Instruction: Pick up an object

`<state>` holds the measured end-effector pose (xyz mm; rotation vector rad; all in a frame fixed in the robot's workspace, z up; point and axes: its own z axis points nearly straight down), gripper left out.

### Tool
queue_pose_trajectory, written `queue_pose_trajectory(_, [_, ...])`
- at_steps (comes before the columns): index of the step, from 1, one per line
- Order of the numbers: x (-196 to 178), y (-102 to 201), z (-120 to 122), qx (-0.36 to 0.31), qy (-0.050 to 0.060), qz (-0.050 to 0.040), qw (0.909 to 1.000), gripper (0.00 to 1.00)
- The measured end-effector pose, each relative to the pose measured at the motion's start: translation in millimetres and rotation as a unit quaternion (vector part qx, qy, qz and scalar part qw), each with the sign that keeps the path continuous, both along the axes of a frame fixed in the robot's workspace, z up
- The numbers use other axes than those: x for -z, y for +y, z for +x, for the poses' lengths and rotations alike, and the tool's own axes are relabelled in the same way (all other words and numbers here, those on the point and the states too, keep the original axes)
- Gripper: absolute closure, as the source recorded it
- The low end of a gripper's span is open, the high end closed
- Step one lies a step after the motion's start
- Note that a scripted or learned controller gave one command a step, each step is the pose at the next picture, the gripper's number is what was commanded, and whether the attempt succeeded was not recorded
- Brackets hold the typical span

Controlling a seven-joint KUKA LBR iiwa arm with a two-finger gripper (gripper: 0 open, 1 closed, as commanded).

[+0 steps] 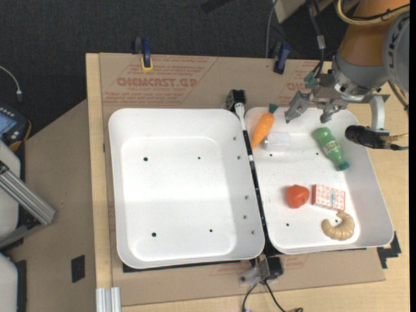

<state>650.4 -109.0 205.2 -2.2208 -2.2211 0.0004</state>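
My gripper (311, 112) hangs over the back edge of the right bin (370, 229), its two fingers spread apart with nothing between them. Below and left of it, an orange carrot (262, 129) lies along the bin's left wall. A green bottle (330, 147) lies just right of the gripper and closer to the front. Toward the front of the same bin sit a red tomato-like piece (297, 195), a pink patterned box (329, 197) and a tan croissant-shaped piece (340, 227).
The left bin (123, 174) sits beside the right one, a black divider with a clamp (236, 101) running between them. Blue clamps (145, 52) hold the cardboard base at the back. Cables and a black plug (364, 135) hang by the arm at right.
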Motion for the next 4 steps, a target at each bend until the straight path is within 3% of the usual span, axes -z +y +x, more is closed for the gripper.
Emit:
queue_pose_trajectory(1, [-125,-6,-34,0.001,-0.008,-0.002,1.0,0.0])
queue_pose_trajectory(2, [-203,-5,-66,0.0,-0.005,-0.0014,1.0,0.0])
queue_pose_trajectory(3, [-310,9,-107,-0.001,-0.007,-0.0013,1.0,0.0])
queue_pose_trajectory(4, [-333,-3,-165,0.001,-0.004,-0.001,1.0,0.0])
